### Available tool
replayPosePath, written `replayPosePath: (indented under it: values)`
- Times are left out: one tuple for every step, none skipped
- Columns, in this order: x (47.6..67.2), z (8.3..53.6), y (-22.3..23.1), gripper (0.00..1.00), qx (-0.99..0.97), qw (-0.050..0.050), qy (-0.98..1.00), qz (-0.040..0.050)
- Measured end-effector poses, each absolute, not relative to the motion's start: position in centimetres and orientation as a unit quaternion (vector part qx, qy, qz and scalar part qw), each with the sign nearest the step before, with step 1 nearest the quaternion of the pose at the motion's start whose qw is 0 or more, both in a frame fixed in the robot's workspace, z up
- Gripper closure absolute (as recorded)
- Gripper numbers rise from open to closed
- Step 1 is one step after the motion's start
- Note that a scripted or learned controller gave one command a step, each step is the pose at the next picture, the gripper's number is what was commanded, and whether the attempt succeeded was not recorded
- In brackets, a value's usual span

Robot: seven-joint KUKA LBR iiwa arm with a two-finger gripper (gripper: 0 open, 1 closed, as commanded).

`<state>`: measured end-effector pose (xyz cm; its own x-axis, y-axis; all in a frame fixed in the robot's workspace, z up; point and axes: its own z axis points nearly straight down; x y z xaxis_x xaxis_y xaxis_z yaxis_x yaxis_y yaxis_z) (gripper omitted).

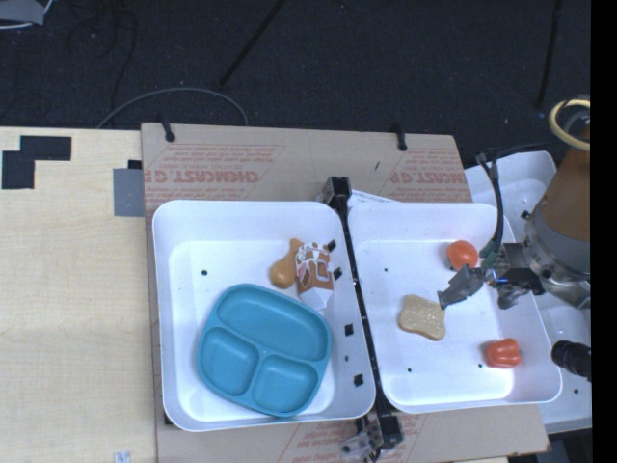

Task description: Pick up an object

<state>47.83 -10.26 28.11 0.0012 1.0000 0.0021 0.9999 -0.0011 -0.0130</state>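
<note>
Pale wooden desk (67, 287) under two white bins, right bin (424, 225) with gripper (463, 287) hovering just at 1 o'clock of tan cookie-shaped piece (422, 317), fingers' spread impossible to tell, orange ball (462, 254) at 12, red pepper (501, 353) at 4, blue divided plate (262, 348) in left bin (178, 258).

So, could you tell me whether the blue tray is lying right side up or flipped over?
Right side up. The blue tray lies flat in the left bin, and its three hollow compartments face the camera.
</note>
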Motion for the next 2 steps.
replayPosePath:
  values:
    - [48.0, 28.6, -10.3, 0.00, -0.707, 0.002, -0.707, 0.0011]
    - [48.7, 24.0, -10.3, 0.00, -0.707, 0.003, -0.707, 0.0020]
